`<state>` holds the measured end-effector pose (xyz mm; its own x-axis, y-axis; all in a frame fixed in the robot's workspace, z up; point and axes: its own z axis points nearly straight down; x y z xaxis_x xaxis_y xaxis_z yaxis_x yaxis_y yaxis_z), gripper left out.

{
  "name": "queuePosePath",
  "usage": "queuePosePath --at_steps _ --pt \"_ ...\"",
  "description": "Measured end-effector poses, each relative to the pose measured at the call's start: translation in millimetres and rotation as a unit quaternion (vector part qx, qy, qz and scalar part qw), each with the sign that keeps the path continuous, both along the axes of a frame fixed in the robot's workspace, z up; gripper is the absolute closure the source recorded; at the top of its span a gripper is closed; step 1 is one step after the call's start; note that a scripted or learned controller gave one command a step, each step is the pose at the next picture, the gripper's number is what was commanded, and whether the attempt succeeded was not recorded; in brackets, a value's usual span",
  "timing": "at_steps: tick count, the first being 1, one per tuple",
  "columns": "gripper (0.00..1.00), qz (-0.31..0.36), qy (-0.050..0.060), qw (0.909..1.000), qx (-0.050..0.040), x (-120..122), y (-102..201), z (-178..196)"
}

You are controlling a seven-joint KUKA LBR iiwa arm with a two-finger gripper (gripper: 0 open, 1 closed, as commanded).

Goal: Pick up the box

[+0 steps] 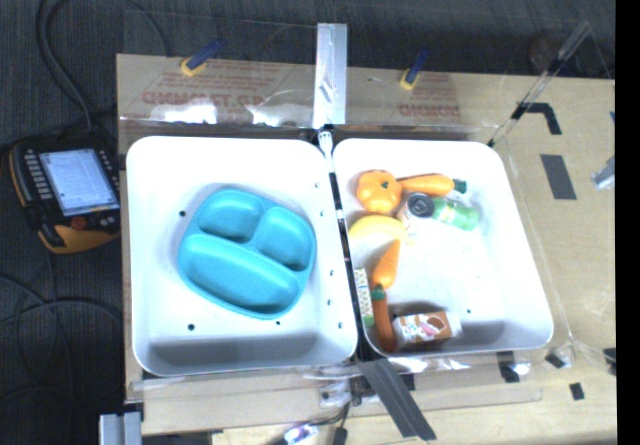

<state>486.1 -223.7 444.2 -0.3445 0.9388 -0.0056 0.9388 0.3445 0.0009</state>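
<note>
The end effector's state cannot be told from this view.

Camera view: the box (426, 326) lies on its side in the right bin (500, 263), against that bin's lower wall, a little right of the lower centre of the frame; it is brown and white with a reddish label. Just left of it, apparently touching, an orange carrot-like piece (377, 315) stands along the divider between the bins. Higher in the same bin sits a cluster, well apart from the box: an orange fruit (376, 190), a carrot (427, 182) lying to its right, a green bottle (448, 211) below that, a yellow fruit (371, 227) by the divider, and another carrot (388, 262) slanting down from it. The left bin (160, 333) holds a blue divided tray (248, 251), tilted diagonally. Both bins rest on the tan desk (580, 263); a handheld control pendant (66, 189) lies on the dark floor at the frame's left edge.
</note>
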Motion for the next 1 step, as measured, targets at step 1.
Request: queuePosePath --at_steps 1 --pt "1.0 0.001 -0.001 1.0 -0.0008 1.5 0.6 9.7"
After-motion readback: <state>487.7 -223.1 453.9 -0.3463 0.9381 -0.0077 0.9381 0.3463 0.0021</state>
